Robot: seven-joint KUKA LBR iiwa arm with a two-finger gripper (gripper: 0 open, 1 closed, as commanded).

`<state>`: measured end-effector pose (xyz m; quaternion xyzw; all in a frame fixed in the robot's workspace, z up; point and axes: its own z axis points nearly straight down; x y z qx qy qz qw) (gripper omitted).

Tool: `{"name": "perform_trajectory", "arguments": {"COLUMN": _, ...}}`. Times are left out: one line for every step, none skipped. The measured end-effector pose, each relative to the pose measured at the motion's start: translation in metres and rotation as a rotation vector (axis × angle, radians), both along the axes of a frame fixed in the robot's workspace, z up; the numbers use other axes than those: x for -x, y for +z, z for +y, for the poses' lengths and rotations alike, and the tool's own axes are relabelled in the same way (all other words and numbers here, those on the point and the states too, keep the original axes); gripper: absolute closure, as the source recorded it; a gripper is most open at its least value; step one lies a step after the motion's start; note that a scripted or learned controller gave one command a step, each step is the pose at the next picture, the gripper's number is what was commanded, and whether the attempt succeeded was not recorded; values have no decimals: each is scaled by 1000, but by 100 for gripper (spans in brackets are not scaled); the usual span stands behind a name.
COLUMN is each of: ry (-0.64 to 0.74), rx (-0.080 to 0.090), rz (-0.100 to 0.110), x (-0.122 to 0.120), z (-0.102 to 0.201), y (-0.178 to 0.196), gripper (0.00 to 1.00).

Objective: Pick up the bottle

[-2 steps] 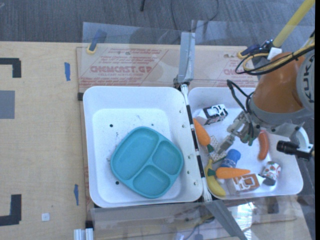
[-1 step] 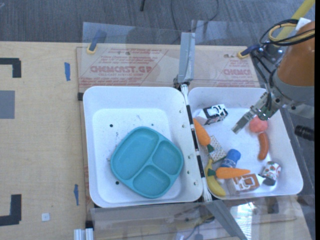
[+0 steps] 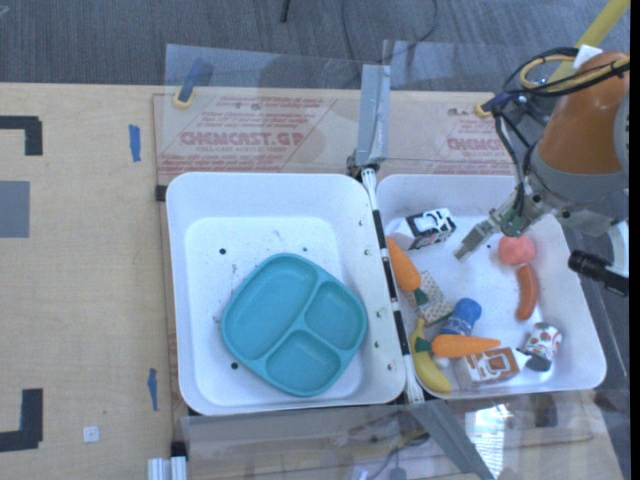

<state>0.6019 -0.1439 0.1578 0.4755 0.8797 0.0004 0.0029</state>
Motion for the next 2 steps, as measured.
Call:
{"name": "perform_trajectory", "arguments": {"ry": -59, "rx": -1, "rz": -18, "x": 60, "z": 14, "y": -62, "gripper": 0}}
{"name": "perform_trajectory", "arguments": {"ry": -97, "rx": 0, "rz": -1, "x": 33, "z": -1, "y": -69, "gripper": 0}}
